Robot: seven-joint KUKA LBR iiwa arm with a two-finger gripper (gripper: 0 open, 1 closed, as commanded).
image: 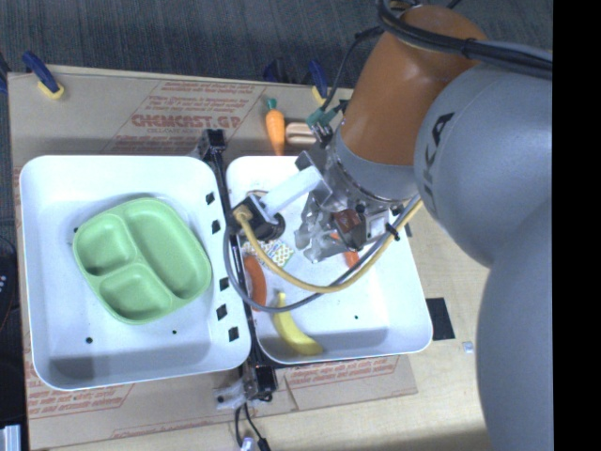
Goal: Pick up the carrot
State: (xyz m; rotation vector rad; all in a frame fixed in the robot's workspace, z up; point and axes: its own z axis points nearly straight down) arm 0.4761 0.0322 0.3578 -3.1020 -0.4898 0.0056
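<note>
two white bins (38, 252): green tray (141, 258) left, banana (293, 334) right.

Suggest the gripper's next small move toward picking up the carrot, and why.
Probably lift and shift toward the far rim: the carrot lies on the cardboard beyond the right bin, while the gripper hangs over that bin, well apart from it.
</note>
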